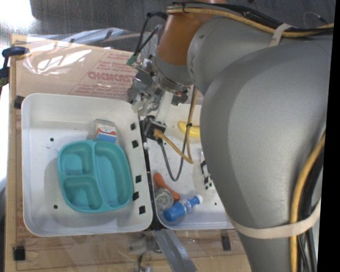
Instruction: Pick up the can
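Early in the task: approach step, nothing grasped yet. Gripper (145,96) up near the far end of the bins, over the rim where the left bin (28,151) meets the right bin (206,221), with cables trailing from it down into the right one. Open or closed, impossible to tell from this angle, since the wrist hardware there reads as a dark tangle. Nothing visibly held. Can (164,199), probably the small silvery, round-topped piece, down in the near left corner of the right bin, well apart from the gripper. Touching or nearly touching an orange object (168,184) on its far side and a blue bottle (183,209) on its right, and close against the bin wall on its left. Further back in the same bin, a yellow object (188,128), half hidden by the grey arm (262,139). In the left bin, a teal divided tray (94,176) and a small carton (105,131) just behind it, neither part of the job. Next move calls for travel toward the near end of the right bin, stopping squarely over the can, then a descent. Little room there: wall on one side, bottle and orange object crowding the others, so a grip line that avoids the neighbours looks necessary, likely across the can's free sides. Risk of pinching the bottle along with it, or of nudging the can against the wall.
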`<state>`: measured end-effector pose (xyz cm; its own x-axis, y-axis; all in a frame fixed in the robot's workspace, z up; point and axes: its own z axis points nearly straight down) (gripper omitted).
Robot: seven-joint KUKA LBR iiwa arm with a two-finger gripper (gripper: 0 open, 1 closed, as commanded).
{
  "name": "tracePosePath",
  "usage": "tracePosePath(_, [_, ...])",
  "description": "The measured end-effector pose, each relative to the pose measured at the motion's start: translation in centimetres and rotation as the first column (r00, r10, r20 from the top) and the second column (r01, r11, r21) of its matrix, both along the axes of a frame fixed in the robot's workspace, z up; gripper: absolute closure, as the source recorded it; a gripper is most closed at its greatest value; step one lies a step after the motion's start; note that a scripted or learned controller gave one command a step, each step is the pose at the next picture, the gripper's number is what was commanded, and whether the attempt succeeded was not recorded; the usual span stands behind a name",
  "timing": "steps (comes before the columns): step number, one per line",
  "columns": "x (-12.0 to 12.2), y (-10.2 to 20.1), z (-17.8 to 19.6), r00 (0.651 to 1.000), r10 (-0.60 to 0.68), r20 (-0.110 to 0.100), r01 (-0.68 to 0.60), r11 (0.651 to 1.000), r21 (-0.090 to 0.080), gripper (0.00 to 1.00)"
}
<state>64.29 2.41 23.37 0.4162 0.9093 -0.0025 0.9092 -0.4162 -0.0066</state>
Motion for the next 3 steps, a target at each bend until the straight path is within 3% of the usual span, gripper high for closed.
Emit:
tracePosePath(1, [-0.1,-0.9,10.1,0.978,-0.207,0.002,0.207,0.978,-0.001,1.0])
tracePosePath(2, [-13.4,-2.0,1.8,0.983,-0.181,0.0,0.181,0.983,-0.003,1.0])
tracePosePath(3, [-12.6,-1.6,-0.7,0.965,-0.263,-0.001,0.263,0.965,-0.003,1.0])
